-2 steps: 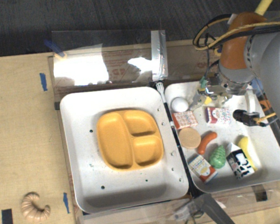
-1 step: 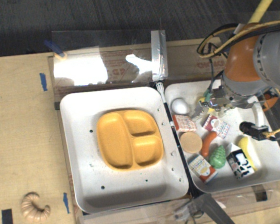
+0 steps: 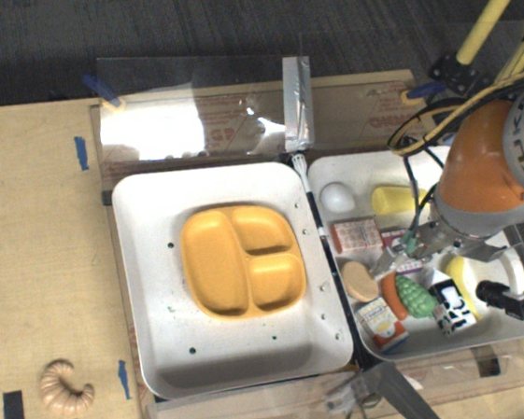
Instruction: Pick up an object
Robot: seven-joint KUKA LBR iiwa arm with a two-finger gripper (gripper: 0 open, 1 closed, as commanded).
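The arm (image 3: 492, 168) reaches down into the right bin (image 3: 351, 167), its gripper (image 3: 415, 247) low among a crowd of small things; whether it is grasping anything I cannot tell from here.

Packed around it are a green knobbly toy (image 3: 417, 297) beside an orange-red piece (image 3: 395, 298), a round tan disc (image 3: 360, 282), a small printed carton (image 3: 379, 321) with writing too small to read, a red and white packet (image 3: 356, 235) whose print is likewise illegible, a black and white box (image 3: 453, 307) with bold white marks I cannot make out, a yellow block (image 3: 393, 200), and a smooth white ball (image 3: 338, 197) in the far corner.

The left bin (image 3: 146, 264), of the same shallow white plastic, holds one glossy yellow divided tray (image 3: 242, 258) with three compartments, lying flat in the middle.

Both bins rest on a pale wooden bench (image 3: 35, 277) marked with black tape and bits of blue tape. A tan curled ridged object (image 3: 66, 386) lies alone on the bench near the front left. Behind the bins a clear sheet catches glare, with faint red printing. Beyond is dark carpet (image 3: 221, 11), and yellow cables (image 3: 456, 97) trail near the arm.
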